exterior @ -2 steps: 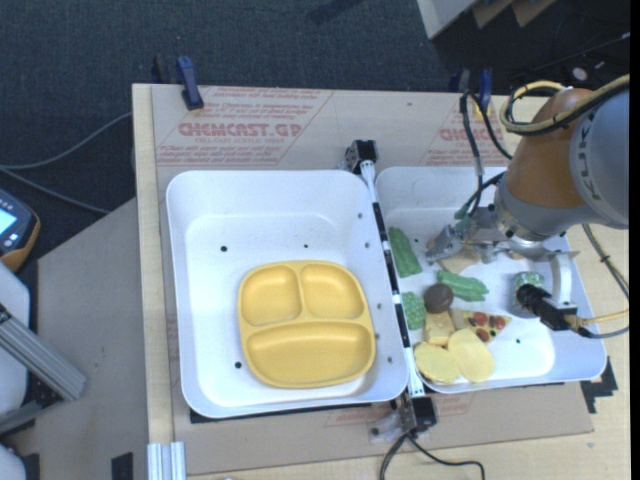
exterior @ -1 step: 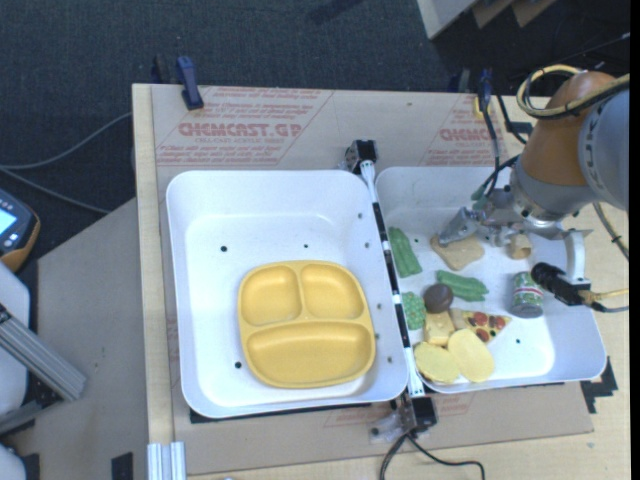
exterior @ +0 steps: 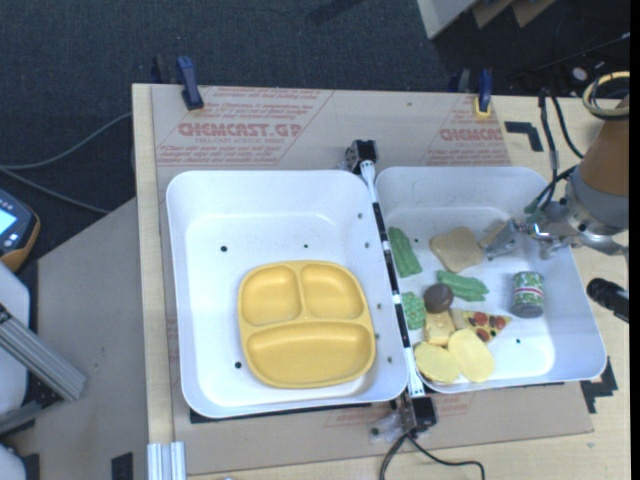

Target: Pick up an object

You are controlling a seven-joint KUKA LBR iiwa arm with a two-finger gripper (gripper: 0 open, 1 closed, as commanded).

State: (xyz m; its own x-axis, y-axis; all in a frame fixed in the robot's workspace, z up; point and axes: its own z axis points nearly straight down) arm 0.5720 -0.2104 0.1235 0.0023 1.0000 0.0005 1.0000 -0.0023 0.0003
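The gripper [exterior: 505,236] hangs in the right bin [exterior: 570,353]; I cannot tell how it stands. The tan bread slice [exterior: 457,249] lies just beside it at 8 o'clock, the small can [exterior: 527,293] near at 5 o'clock. The board [exterior: 240,128] reads "CHEMCAST".

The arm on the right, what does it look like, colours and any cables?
The arm is grey with a broad orange band above the wrist. Its wrist end carries small metallic silver parts, leading to the gripper, which is metallic grey. Thin dark cables run beside it, and a yellowish coil lies near the top.
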